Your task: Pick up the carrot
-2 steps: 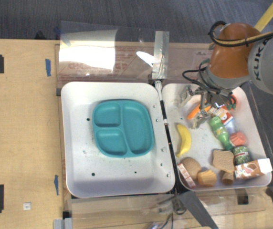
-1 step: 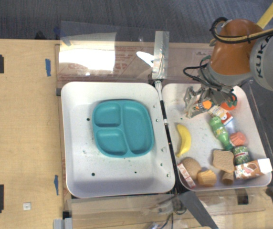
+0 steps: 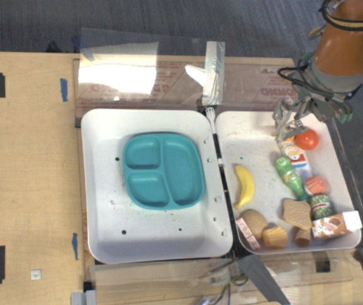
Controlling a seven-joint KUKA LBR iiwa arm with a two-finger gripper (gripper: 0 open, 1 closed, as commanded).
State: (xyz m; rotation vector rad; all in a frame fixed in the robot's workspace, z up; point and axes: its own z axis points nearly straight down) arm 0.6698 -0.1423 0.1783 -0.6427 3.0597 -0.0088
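- The gripper (image 3: 287,124) hovers at the right bin's (image 3: 257,129) far end, beside a red tomato (image 3: 306,139); whether it is released or clenched cannot be told.
- No item among the clutter can be identified as the carrot.
- The arm should likely confirm its target before descending, since the items crowd together.
- A curved yellow banana (image 3: 244,185), a green bottle (image 3: 289,175) and brown bread (image 3: 296,213) lie near; a smooth teal tray (image 3: 164,170) sits in the left bin (image 3: 99,189).

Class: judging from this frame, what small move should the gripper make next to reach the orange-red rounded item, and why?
Probably a short shift rightward in the view: the gripper hangs in the white right-hand bin just left of the orange-red rounded item, not over it.
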